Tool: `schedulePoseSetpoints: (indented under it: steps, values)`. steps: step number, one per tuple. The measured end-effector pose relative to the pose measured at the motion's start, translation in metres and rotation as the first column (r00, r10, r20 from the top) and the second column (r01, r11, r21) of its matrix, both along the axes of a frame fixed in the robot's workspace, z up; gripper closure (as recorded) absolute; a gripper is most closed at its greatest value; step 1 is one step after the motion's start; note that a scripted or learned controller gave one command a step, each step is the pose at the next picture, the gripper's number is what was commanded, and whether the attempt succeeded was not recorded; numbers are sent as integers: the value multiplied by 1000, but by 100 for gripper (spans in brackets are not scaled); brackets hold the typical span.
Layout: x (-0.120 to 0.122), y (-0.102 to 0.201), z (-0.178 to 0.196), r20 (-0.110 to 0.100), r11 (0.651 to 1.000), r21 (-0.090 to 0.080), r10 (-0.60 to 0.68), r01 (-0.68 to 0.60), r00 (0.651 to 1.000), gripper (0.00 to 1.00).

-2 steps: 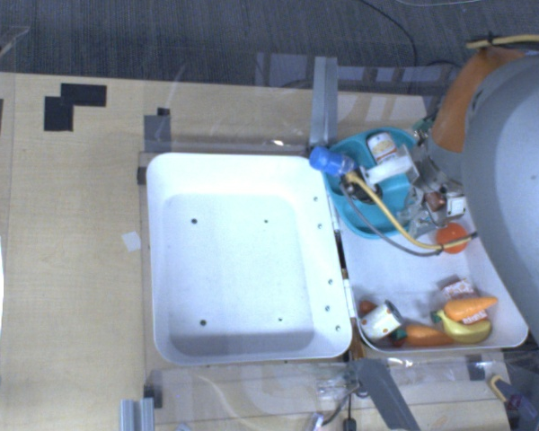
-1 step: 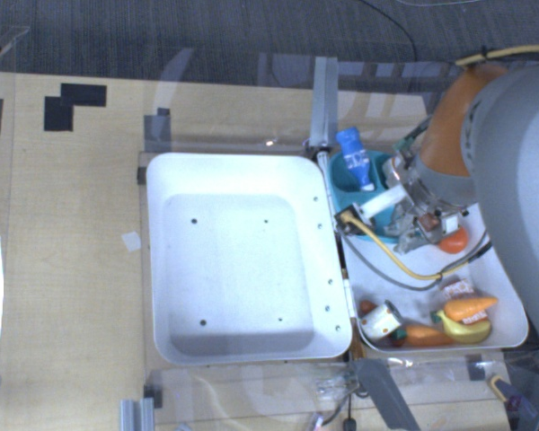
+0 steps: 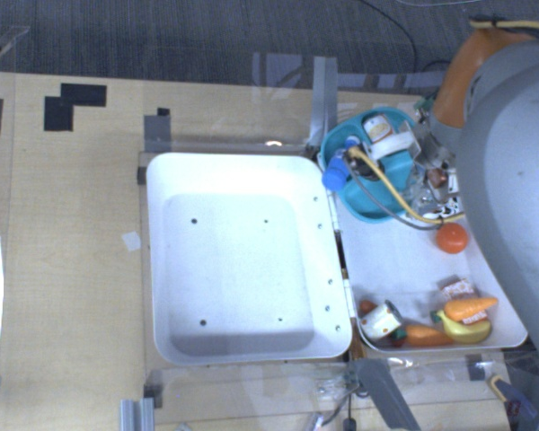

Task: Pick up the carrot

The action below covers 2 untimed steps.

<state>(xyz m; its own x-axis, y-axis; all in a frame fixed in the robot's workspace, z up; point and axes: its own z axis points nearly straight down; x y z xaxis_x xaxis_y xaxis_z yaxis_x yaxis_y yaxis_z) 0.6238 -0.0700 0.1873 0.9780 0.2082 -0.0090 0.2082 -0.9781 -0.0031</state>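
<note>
The carrot (image 3: 472, 309) is a small orange piece lying at the near right corner of the right bin (image 3: 413, 263), resting on a yellow-green curved thing (image 3: 467, 330). A second, darker orange elongated thing (image 3: 422, 335) lies just to its left along the near wall. My gripper (image 3: 428, 191) hangs over the far part of the right bin, beside a blue bowl (image 3: 370, 196), well away from the carrot. I see nothing held in it.
An orange ball (image 3: 451, 238) lies between the gripper and the carrot. A small wrapped item (image 3: 456, 287) sits just behind the carrot. A white, red and black thing (image 3: 383, 318) lies at the near left corner. The left bin (image 3: 238, 254) stands alongside.
</note>
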Motion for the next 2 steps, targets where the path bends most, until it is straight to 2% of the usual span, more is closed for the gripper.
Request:
schedulePoseSetpoints:
  steps: [1,2]
  values:
    - [25,-16,16,7,1000,0,0,0,1000,100]
    - [32,-27,108,9,1000,-1,-3,3,1000,100]
